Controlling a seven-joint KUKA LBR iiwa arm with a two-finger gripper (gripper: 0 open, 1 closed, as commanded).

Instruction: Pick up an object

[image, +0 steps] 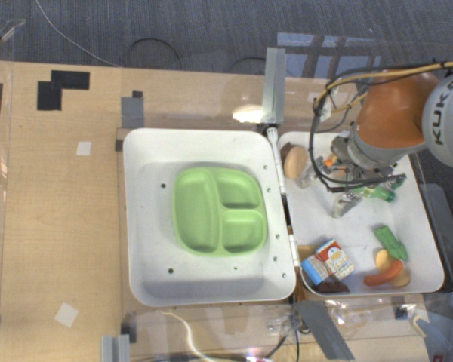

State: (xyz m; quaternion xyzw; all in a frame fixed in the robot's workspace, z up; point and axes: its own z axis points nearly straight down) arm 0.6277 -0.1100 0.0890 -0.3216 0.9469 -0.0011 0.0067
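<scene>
My claw point(347, 202) hangs apparently unclenched and empty in the right bin point(430, 232), the green packet point(379, 194) just beside it, the bread roll point(294, 162) near; closing now risks grabbing nothing.

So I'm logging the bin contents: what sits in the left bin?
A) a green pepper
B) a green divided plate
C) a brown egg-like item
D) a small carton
B: the green divided plate lies in the middle of the left bin, while the small items lie in the right bin.
</scene>
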